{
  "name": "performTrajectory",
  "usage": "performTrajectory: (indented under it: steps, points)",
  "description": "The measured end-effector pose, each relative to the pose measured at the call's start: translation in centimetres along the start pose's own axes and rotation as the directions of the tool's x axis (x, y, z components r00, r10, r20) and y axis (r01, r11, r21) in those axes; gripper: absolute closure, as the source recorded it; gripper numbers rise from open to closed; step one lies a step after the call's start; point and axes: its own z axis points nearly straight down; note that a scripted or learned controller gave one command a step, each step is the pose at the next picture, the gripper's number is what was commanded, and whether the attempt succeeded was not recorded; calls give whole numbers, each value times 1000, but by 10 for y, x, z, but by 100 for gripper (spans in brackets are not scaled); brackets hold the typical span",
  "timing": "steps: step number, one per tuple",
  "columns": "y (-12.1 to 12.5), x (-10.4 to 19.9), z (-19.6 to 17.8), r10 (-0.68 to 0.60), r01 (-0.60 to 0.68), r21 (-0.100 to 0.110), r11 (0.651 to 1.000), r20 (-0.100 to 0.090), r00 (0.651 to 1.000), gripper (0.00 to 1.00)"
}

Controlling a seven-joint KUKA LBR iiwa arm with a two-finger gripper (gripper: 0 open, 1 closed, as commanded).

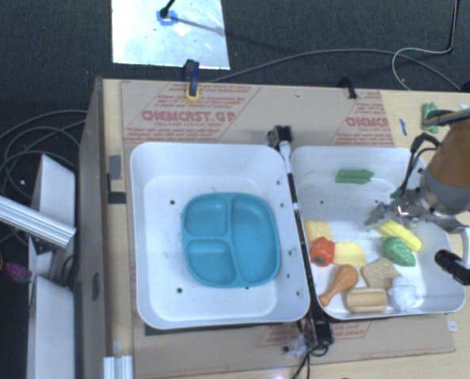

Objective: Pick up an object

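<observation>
Yellow plastic marks the likely target: a banana [399,232] lying in the right bin [353,200], just below and right of the gripper [389,210]. Its long axis runs from upper left to lower right, slanting away from the tool. The gripper hangs low over the bin floor, nothing visibly between its tips; how far it is open I cannot tell. Green broccoli [398,250] touches the banana's lower side, crowding any approach there.
</observation>
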Motion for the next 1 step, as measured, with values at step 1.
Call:
performTrajectory:
  steps: [1]
  points:
    - [-36, 7, 0, 0, 0, 0, 1000, 0, 1000, 0]
